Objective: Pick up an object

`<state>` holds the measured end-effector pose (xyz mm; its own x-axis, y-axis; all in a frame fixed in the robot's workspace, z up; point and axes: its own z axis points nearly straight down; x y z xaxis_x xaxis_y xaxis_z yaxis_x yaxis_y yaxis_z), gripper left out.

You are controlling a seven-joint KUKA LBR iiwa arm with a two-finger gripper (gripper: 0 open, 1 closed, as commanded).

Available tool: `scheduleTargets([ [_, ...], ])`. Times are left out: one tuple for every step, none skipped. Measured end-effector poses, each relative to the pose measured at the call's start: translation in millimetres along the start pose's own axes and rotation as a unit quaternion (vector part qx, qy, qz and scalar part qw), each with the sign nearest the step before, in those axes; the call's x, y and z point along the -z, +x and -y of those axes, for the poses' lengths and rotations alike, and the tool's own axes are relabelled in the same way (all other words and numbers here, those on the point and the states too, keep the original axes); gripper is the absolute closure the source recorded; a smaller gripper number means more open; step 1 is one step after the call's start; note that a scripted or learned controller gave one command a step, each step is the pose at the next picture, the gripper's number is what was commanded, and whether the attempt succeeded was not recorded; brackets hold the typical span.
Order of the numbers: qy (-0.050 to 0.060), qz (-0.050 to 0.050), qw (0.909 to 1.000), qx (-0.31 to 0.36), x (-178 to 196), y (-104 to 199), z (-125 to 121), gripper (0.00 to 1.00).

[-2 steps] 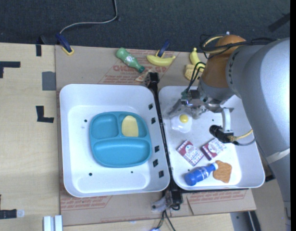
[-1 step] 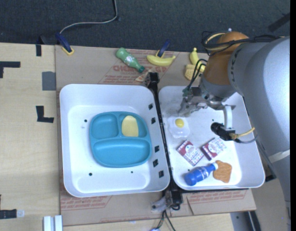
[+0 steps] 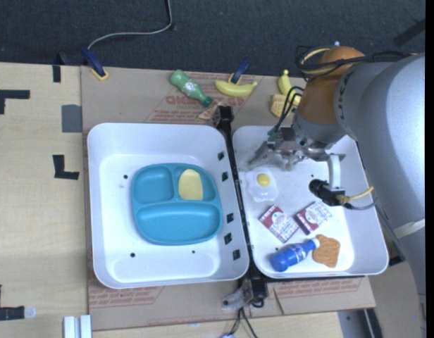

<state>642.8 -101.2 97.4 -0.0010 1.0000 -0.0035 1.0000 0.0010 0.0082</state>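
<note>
My gripper [image 3: 274,158] hangs over the far part of the right bin [image 3: 365,248], open, with nothing between its fingers. Just below it lies a clear packet with a yellow round piece [image 3: 263,183]. Nearer the front are two red and white packets [image 3: 275,222] [image 3: 312,217], a blue bottle [image 3: 293,254] and a brown biscuit-like piece [image 3: 327,251]. The grey arm with its orange band [image 3: 323,101] covers the bin's right back corner.
The left bin [image 3: 111,189] holds a blue divided plate [image 3: 168,213] with a yellow piece [image 3: 190,184] in it. Behind the bins on the cardboard lie a green bottle [image 3: 189,87], a banana [image 3: 235,86] and a small yellow toy [image 3: 283,83]. A black cable [image 3: 344,196] runs along the arm.
</note>
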Motion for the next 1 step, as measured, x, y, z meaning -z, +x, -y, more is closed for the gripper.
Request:
scheduleTargets([
  [0.003,0.000,1.0000,0.000,-11.3,2.4,10.7,0.00],
])
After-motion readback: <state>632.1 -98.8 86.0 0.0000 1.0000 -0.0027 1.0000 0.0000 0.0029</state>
